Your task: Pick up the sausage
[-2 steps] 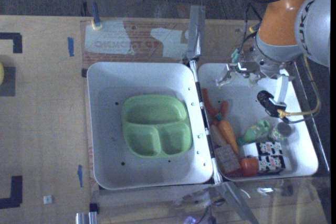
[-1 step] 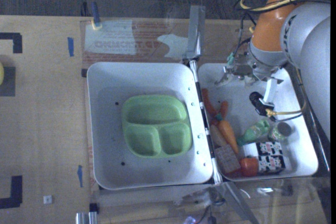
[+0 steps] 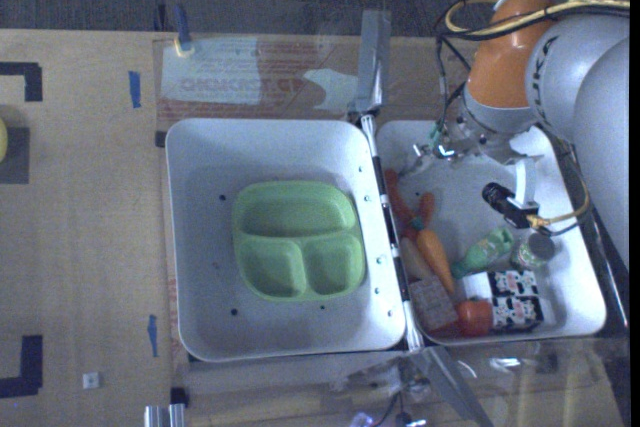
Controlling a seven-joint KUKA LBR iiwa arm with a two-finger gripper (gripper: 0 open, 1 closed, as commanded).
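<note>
A: What is seen on the wooden counter [image 3: 80,245]?
B: 2 white bins; a green tray [image 3: 298,240] at 9 o'clock.
A: The sausage [image 3: 398,199]?
B: At the right bin's [image 3: 585,310] left wall. The pincer's [image 3: 450,147] state cannot be told.

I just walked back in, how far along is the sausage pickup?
Nothing looks done: the sausage lies in the right bin by its left wall, near the carrot. In hand: the gripper hangs over that bin's upper part, holding nothing visible. Left: reaching, grasping and lifting it.
</note>
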